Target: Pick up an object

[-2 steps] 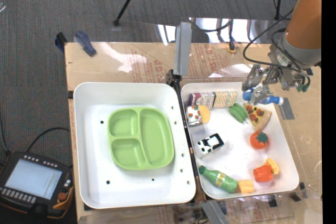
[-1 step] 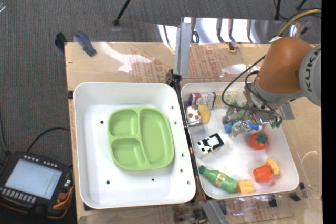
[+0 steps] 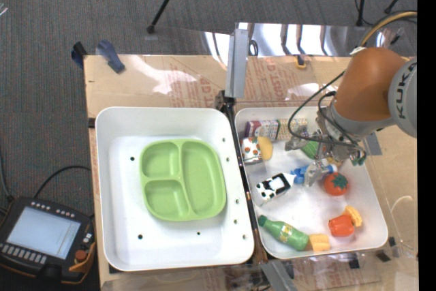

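Note:
My gripper (image 3: 319, 170) hangs low over the middle of the right bin (image 3: 377, 204), under the orange wrist band. Just to its left lies a small blue and white item (image 3: 300, 175), and beside that a black and white cow-patterned bottle (image 3: 273, 187). A red tomato (image 3: 334, 183) sits just right of the gripper. Something green (image 3: 310, 147) shows under the wrist, partly hidden. I see nothing clearly held.
The right bin also holds a green bottle (image 3: 283, 232), a yellow block (image 3: 319, 242), an orange bottle (image 3: 344, 223), a can (image 3: 264, 129) and a spotted cup (image 3: 251, 150). A green divided plate (image 3: 182, 179) lies in the left bin (image 3: 109, 146).

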Robot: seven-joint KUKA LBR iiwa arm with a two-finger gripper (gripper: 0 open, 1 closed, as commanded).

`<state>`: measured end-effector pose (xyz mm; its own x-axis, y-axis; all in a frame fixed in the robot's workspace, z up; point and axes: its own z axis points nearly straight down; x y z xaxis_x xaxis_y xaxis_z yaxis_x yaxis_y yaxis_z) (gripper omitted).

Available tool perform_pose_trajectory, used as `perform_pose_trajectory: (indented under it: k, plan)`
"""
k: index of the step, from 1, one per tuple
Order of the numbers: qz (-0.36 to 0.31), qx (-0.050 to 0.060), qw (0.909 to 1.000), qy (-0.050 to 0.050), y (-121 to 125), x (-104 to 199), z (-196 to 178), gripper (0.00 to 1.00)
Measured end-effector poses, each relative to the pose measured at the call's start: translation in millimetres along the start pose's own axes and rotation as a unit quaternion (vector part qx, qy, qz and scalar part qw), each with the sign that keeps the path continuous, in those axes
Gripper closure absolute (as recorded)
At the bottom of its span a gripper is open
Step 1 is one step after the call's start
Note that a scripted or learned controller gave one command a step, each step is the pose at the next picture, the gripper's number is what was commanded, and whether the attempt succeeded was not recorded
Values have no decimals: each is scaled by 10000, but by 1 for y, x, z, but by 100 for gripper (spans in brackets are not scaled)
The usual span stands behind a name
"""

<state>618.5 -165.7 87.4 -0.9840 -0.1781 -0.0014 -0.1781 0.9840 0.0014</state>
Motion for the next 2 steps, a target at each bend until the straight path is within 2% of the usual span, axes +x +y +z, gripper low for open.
perform_pose_trajectory:
  k: [1, 2]
  plan:
    - [-8, 2, 10000, -22, 1, -2, -11, 100]
    - [191, -6, 9998, -3, 17, -30, 0, 100]
